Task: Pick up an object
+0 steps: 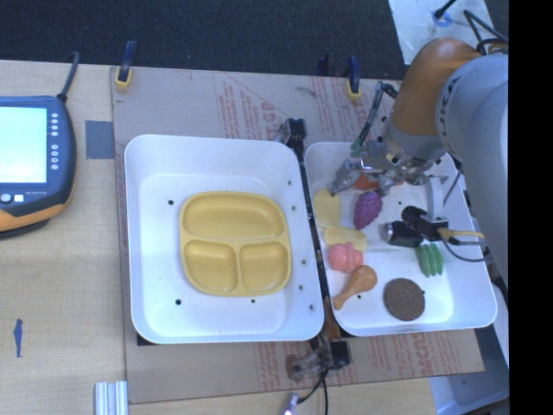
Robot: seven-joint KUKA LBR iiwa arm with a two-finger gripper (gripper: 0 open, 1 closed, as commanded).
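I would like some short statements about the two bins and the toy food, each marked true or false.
1. The yellow divided plate lies in the left bin. True.
2. The purple grapes lie on the yellow plate. False: they lie in the right bin.
3. The brown round cookie is near the right bin's front edge. True.
4. The green toy lies outside both bins. False: it lies in the right bin.
5. The gripper hangs over the right bin. True.

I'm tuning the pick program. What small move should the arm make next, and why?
Probably a short descent onto the purple grapes: the end effector hovers at the right bin's far end, just above them, with nothing seen between its fingers.
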